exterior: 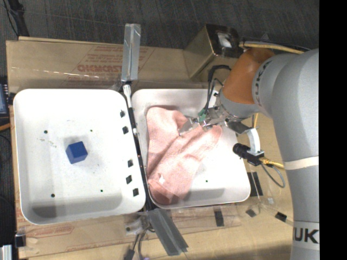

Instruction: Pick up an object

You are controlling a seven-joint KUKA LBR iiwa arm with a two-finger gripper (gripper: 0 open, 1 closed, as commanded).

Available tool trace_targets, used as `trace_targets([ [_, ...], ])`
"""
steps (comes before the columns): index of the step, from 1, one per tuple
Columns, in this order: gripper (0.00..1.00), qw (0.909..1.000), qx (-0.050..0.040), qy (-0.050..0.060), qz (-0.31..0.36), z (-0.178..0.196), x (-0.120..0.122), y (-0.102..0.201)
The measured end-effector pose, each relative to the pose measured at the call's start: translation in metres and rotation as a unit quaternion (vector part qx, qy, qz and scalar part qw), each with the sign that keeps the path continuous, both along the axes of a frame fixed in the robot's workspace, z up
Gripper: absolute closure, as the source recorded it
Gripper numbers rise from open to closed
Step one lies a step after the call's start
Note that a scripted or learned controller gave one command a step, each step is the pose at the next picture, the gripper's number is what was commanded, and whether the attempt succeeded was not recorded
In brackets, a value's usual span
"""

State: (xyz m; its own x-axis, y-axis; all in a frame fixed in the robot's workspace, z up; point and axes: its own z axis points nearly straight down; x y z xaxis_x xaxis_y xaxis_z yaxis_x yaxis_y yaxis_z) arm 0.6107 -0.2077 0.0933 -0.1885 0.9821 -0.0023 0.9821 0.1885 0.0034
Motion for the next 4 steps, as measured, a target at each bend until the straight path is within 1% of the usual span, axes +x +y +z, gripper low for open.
trace_targets([
  [1, 1.00, 1.0000, 0.0005, 0.001, 0.002, 0.010, 0.000, 0.000],
  [2, 0.00, 1.0000, 0.0003, 0.001, 0.001, 0.010, 0.000, 0.000],
  [3, 0.00, 0.9953, 0.0000, 0.001, 0.097, 0.000, 0.029, 0.022],
  [4, 0.00, 0.9960, 0.0005, 0.003, 0.089, -0.001, 0.028, 0.053],
])
